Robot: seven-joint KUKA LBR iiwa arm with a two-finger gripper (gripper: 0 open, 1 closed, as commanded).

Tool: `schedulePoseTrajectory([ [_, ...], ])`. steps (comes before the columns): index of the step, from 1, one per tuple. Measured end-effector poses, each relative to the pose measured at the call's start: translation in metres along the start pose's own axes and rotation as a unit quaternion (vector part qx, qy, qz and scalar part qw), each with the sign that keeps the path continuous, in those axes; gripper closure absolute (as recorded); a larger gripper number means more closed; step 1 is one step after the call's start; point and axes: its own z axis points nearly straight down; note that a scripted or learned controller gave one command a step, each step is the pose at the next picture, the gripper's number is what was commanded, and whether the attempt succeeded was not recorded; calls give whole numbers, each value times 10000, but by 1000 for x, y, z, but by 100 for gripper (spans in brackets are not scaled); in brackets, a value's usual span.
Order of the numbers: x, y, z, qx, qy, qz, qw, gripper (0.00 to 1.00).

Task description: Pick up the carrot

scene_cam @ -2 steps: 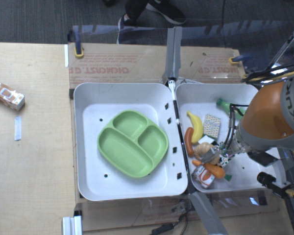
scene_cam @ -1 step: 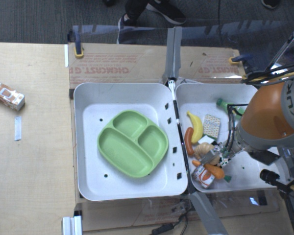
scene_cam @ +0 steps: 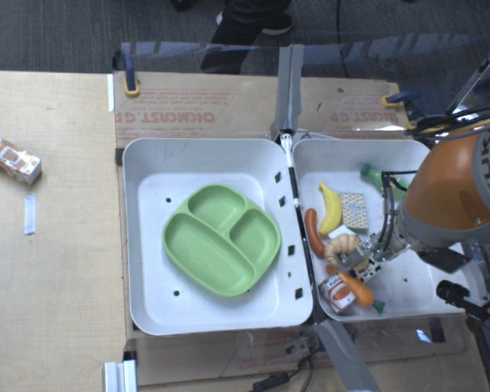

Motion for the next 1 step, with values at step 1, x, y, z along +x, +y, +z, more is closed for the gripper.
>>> schedulePoseTrajectory([
  [1, 0, 0, 0, 0, 1, 2, 10000, 0],
])
